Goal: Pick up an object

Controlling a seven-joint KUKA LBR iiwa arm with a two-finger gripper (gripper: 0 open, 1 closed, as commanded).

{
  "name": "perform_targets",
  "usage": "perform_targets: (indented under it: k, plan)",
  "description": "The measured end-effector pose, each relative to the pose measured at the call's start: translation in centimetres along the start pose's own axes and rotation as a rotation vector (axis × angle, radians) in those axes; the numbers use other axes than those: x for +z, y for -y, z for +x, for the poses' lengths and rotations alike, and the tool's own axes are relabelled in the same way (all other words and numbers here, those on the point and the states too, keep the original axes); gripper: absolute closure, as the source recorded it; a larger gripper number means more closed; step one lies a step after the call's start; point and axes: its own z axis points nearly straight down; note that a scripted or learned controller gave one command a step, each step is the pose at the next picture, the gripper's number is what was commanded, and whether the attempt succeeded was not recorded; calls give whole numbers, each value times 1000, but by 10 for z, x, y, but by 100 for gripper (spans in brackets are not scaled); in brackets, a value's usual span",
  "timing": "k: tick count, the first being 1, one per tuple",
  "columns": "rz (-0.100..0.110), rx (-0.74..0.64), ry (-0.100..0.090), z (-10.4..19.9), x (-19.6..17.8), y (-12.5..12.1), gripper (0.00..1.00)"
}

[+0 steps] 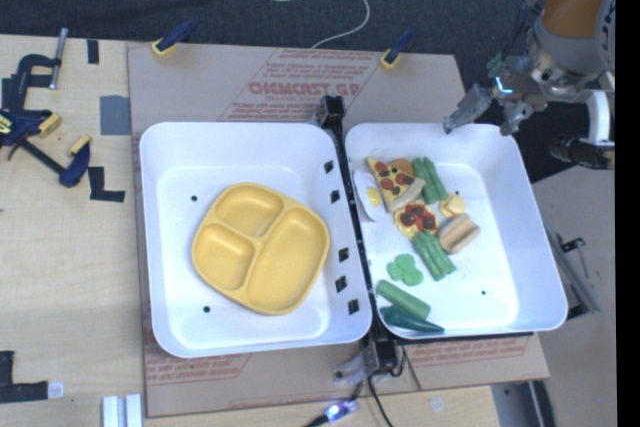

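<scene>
Toy food lies heaped in the right bin, mostly toward its left and middle. A pizza slice sits near the top of the heap, with a green bean pod just beside it on the right. Below them is a second pizza piece touching a small bread roll, and another green pod runs down from there. A round green slice lies under that, and two darker green vegetables rest near the bin's front edge.

A yellow divided plate sits in the middle of the left bin, tilted a little in the view.

The end effector hangs above the back right corner of the right bin, well apart from the food. Its two fingers stand spread apart with nothing between them. The arm reaches in from the right, its orange band showing at the top corner.

Both bins rest on a cardboard sheet clipped to the wooden surface. Blue and black clamps lie at the far left, and a thin white cable loops over the dark floor behind.
</scene>
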Motion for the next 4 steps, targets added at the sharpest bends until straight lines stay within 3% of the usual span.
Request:
perform_targets:
  k: [1,3,4]
  plan:
    - [-14,-3,3,1,-10,-2,0]
    - [-8,-4,3,-1,120,-4,0]
    - [-14,-4,4,0,160,-4,0]
